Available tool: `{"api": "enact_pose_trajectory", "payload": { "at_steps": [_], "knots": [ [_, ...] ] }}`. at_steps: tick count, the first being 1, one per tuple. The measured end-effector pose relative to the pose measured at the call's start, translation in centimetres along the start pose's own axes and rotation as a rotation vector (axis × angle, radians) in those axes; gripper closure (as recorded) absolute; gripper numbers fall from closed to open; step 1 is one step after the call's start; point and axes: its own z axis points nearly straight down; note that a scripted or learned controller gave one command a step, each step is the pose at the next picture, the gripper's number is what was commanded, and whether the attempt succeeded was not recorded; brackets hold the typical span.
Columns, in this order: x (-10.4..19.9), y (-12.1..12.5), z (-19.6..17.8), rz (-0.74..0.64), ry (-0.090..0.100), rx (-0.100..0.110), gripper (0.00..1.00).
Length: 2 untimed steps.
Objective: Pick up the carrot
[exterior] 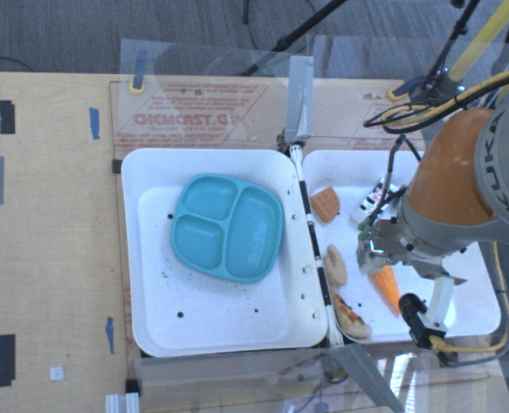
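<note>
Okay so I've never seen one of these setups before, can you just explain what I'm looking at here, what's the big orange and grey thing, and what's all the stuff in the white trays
The picture comes from one camera fixed above a bench, looking down at a slant. The big grey machine with an orange band is a robot arm reaching in from the right. Its wrist hangs over the right-hand shallow white bin. Right below the wrist lies an orange carrot, which the arm is meant to pick up. I cannot tell whether it is gripped, because the arm hides its gripping end. That bin also holds a tan waffle-like piece and two pale bread-like toy foods near its left wall. The left-hand white bin holds a light-blue divided plastic plate.
</note>
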Motion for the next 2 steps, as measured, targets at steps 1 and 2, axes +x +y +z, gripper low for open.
{"api": "enact_pose_trajectory", "payload": {
  "at_steps": [1, 2],
  "knots": [
    [-4.3, 0.3, 0.0, 0.186, -0.001, 0.0, 1.0],
    [-1.5, 0.2, 0.0, 0.627, -0.001, 0.002, 1.0]
  ]
}}
